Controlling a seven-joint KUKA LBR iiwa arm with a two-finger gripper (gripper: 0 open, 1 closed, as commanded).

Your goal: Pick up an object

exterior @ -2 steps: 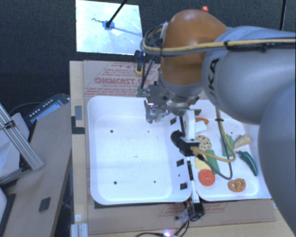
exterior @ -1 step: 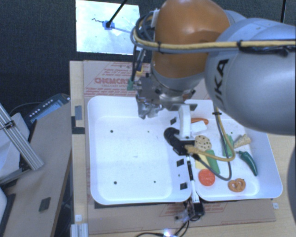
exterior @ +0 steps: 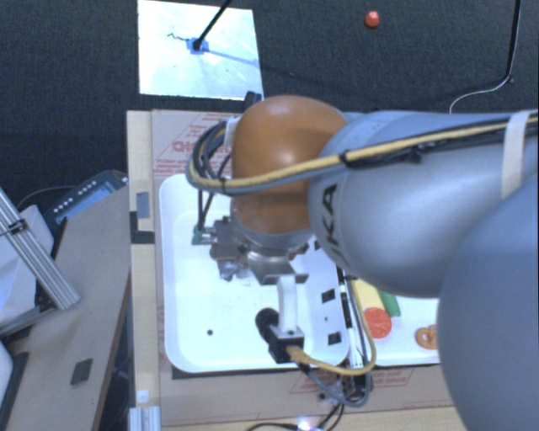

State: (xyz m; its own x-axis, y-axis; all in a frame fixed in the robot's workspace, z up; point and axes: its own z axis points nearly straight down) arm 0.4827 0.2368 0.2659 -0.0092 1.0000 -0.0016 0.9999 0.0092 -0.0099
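Objects for picking are lying at the right side of the white bin (exterior: 192, 278), close beside the arm (exterior: 413, 227): a yellow object (exterior: 367, 296), a small green piece (exterior: 389, 304) touching its right edge, a red round object (exterior: 378, 323) just below them, and a brown ringed piece (exterior: 427, 337) a little further right, partly cut off by the arm. All four are resting on the bin floor, and none is being lifted.

The arm is reaching in from the right and covering much of the bin, with its orange band (exterior: 282, 160) bulging over the bin's far half. A yellow cable (exterior: 253, 178) is looping around the band and running back along the arm. Below the band the grey wrist (exterior: 253, 252) is pointing down toward the near part of the bin, where a white strip (exterior: 289, 305) and a black part (exterior: 274, 330) are hanging over the bin floor. Whether the jaws are open or closed cannot be told from this angle, and nothing is showing between them.

The bin is sitting on a cardboard sheet (exterior: 173, 139) on the worktop (exterior: 84, 278), and a small red ball (exterior: 371, 18) is lying well apart on the dark surface beyond
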